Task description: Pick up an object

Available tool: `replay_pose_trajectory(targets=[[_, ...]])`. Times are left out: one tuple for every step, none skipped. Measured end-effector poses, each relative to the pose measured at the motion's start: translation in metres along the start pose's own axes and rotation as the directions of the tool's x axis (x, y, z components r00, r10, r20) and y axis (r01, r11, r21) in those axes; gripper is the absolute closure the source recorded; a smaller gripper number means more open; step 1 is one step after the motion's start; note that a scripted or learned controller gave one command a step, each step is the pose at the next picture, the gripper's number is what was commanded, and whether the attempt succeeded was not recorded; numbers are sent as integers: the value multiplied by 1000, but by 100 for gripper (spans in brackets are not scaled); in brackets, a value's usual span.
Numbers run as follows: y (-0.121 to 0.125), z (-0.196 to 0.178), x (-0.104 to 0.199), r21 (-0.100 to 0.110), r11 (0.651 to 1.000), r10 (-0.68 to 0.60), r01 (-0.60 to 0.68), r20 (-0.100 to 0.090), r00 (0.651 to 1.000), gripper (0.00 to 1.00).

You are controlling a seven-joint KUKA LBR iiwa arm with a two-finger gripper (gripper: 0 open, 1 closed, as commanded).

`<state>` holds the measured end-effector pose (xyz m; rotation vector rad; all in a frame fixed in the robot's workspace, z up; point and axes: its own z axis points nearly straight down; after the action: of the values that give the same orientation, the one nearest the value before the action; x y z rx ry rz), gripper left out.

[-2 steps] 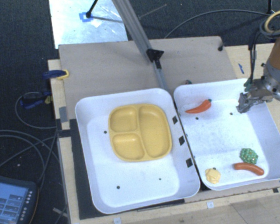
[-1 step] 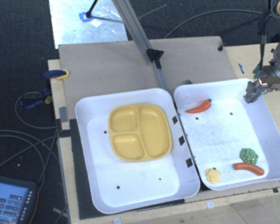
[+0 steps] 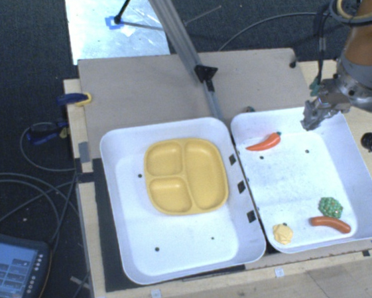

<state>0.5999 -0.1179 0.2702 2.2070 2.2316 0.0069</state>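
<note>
In the right bin an orange-red chili pepper lies near the back left. Along the bin's front edge sit a green broccoli piece, a red-orange sausage and a small yellow lump. My gripper hangs over the bin's back right part, to the right of the chili and apart from it. Nothing shows between its fingers, and their spacing is too small to make out.
The left bin holds a yellow three-compartment plate. A grey pole slants across the board behind the bins. Cables and a pendant lie on the floor at the left.
</note>
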Motion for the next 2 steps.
replay_pose_trajectory(targets=[[16,-2,45,1,1000,0,0,0,1000,100],[36,6,103,1,1000,-1,1,0,1000,100]])
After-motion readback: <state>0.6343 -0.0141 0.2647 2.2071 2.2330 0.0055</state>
